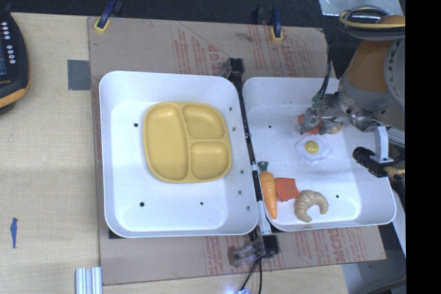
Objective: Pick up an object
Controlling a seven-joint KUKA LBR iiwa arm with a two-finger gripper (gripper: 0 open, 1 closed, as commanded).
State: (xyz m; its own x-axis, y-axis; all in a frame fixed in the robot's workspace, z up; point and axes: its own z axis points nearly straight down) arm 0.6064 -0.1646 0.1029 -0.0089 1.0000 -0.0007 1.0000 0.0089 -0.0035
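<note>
Right bin (372, 213), near edge: carrot (269, 195), red block (286, 188), croissant (311, 204) bunched together. Next fried egg (312, 147), likely target, lying free. End effector (318, 119) low just behind it, by an orange-red piece (306, 123); grip state unclear. Left bin (124, 210): yellow divided tray (187, 142).

Both bins (124, 148) look like smooth white plastic w/ a slight sheen. Yellow tray (186, 141) in left bin: matt plastic. Under the bins, brown cardboard (172, 45), matt, printed. Bench (41, 169): pale wood grain. Carrot (269, 193), croissant (311, 204): glossy plastic.
</note>
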